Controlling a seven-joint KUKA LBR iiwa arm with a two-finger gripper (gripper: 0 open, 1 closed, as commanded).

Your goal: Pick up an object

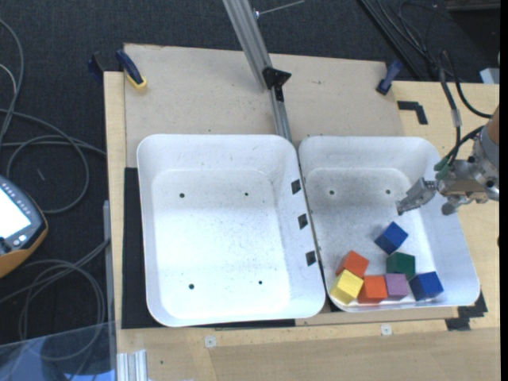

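Observation:
Several small cubes lie in the right bin [349, 165], toward its front right corner. A blue cube [391, 237] sits a little apart behind the rest. Below it are a green cube [401, 262], a second blue cube [427, 284], a purple cube [396, 285], two orange cubes [373, 288] [355, 263] and a yellow cube [347, 285]. My gripper [429, 204] hangs over the right side of this bin, just behind and right of the lone blue cube. Its fingers are spread open with nothing between them.
The left bin [159, 213] stands beside the right one, with a row of black clips [302, 221] along the shared wall. A metal pole [254, 46] slants in from the top. Cables lie on the dark floor at left.

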